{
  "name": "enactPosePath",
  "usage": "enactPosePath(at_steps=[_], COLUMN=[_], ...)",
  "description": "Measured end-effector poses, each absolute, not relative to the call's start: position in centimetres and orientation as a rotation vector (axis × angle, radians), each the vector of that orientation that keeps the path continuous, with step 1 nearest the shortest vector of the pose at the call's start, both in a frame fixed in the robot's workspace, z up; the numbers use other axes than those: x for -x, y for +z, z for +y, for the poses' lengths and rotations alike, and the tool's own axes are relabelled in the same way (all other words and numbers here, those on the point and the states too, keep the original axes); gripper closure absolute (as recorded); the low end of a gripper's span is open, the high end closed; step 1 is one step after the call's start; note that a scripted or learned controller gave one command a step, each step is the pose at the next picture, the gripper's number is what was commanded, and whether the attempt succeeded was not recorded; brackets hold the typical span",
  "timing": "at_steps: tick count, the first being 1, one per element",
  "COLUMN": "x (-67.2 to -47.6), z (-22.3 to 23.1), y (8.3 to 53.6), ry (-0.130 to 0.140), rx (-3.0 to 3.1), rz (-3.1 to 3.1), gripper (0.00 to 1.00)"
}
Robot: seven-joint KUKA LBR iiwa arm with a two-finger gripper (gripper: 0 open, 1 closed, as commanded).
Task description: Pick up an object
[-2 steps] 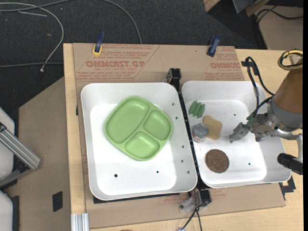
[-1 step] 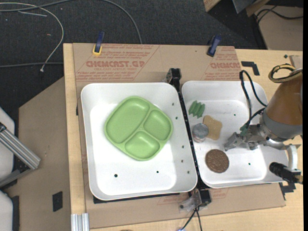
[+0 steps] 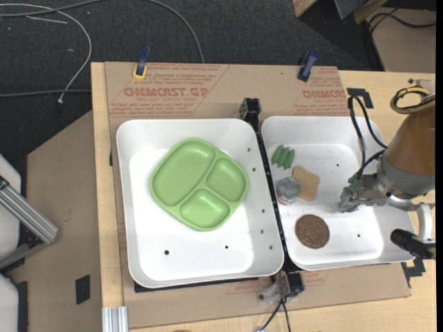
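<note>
The gripper (image 3: pixel 348 203) hangs low in the right bin (image 3: pixel 360 244), near the brown round cookie (image 3: pixel 313 231) so it can grab; I cannot tell its grip

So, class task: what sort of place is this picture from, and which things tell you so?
Probably a robotics lab bench set up for pick-up trials. A robot arm reaches over two white bins, one holding a green plate; the board beneath is clamped down, and loose cables run across the floor.
</note>
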State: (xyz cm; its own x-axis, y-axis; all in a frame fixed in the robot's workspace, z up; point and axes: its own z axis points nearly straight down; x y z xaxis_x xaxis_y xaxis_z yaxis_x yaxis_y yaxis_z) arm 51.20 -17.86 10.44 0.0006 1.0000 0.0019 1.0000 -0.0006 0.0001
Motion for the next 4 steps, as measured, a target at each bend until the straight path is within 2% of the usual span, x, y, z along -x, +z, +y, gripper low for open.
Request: enactPosePath(at_steps=[1, 2, 3, 4], x=[-52.1, -52.1, -52.2, -51.2], z=[-17.8, -17.3, -17.3, -12.0], y=[15.1, 21.4, 23.2, 23.1], ry=[-0.005, -0.006, -0.003, -0.002], rx=[2.224, 2.224, 2.222, 2.212], rz=[-2.227, -2.229, -2.225, -2.224], gripper=[1.0, 1.0, 1.0, 1.0])
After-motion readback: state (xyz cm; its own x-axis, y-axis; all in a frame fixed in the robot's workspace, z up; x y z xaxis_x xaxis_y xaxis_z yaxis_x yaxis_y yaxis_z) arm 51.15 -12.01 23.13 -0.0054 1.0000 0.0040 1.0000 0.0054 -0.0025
